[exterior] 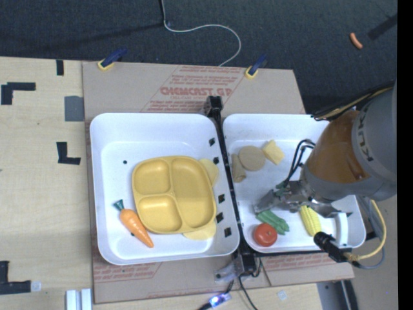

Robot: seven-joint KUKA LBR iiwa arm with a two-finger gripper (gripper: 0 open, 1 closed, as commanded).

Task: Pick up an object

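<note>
The gripper (274, 201) is low in the right bin (290, 123), its grey metal tip just above the green vegetable (273, 219). The view is too coarse here to say how the jaws stand, and nothing can be seen held in them. Taking the green vegetable as landmark: it lies on the bin floor directly beneath the tool's tip, so it is the likely target, though the tip may be touching it or merely close. The red tomato (264, 235) sits just below-left of it, nearly touching, and the yellow corn cob (310, 219) lies just to its right, partly under the arm's wrist. This crowding probably explains the steep approach from above: a sideways reach would knock the neighbours. Farther up from the green vegetable rest a tan round piece (251, 158) and a pale yellow wedge (273, 152), well clear of the tool. Far to its left, across the divider, the left bin (106, 128) holds a yellow sectioned plate (173, 192) and a carrot (135, 225) beside it, both out of the arm's way.
</note>
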